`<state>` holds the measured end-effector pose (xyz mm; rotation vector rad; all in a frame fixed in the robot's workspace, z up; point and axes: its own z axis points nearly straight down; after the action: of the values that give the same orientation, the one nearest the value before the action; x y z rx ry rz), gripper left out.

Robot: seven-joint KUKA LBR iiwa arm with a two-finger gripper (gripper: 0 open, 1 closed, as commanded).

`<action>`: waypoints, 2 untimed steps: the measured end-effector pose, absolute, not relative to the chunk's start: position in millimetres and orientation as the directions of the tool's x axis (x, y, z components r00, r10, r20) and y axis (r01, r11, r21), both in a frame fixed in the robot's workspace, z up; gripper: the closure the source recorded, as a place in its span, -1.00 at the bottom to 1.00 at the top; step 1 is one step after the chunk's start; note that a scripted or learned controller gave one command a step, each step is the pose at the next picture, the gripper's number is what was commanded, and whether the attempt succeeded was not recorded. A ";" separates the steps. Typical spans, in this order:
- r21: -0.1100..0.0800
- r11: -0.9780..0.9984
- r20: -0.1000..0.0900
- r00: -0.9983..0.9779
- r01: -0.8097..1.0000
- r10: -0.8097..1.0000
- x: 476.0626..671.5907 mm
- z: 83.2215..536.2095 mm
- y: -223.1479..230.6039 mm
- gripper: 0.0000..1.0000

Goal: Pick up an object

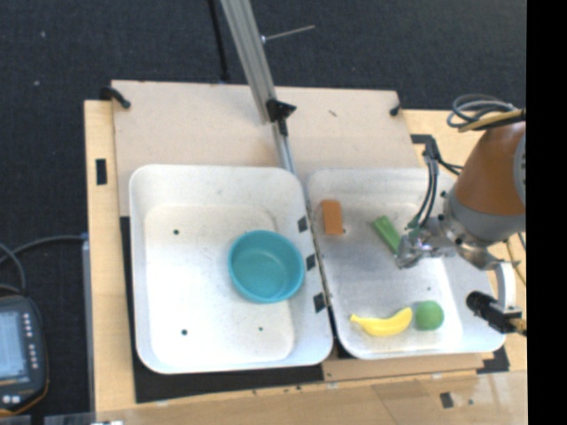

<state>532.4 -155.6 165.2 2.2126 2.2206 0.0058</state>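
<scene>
The right bin [354,193] holds an orange block [332,218] near its left wall, a green stick [386,234] in the middle, a yellow banana [383,323] and a green ball [428,315] near the front. My gripper [407,256] hangs over the right bin, just right of and below the green stick, close to it. Nothing shows between its fingers. A blue bowl [266,266] sits in the left bin [177,202].
A slanted metal pole [252,56] rises behind the bins and meets the divider between them. The arm's orange band [492,180] and cables cover the right bin's right side. A handheld pendant [18,343] lies at the left off the bench.
</scene>
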 end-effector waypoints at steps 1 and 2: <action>0.007 0.004 -0.003 -0.004 1.000 1.000 532.7 209.5 -160.6 1.00; 0.008 0.004 -0.002 -0.004 1.000 1.000 538.7 257.1 -154.7 1.00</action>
<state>538.7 -154.7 257.1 2.2117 2.2211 0.0058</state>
